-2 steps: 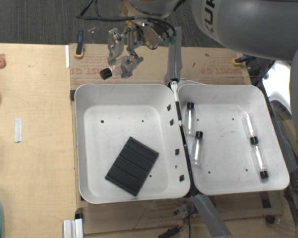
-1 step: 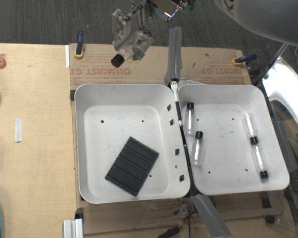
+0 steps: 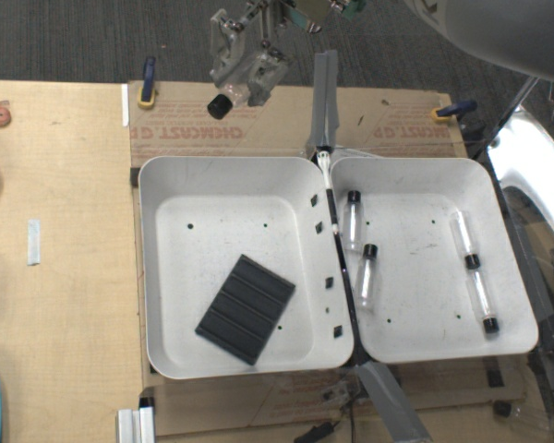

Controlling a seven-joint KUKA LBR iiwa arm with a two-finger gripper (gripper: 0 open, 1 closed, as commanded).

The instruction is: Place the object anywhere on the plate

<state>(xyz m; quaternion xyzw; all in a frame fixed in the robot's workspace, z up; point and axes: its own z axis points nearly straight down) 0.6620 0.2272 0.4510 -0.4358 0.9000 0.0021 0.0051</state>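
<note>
Hovering gripper (image 3: 243, 89) raised beyond left bin (image 3: 166, 247), tilted, above cardboard (image 3: 286, 123)

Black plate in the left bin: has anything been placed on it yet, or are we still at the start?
Nothing looks done. The black plate lies bare in the left bin. Four clear tubes lie in the right bin. The gripper hangs above the bench behind the left bin, with no tube visible in it. Picking a tube and placing it remain.
</note>
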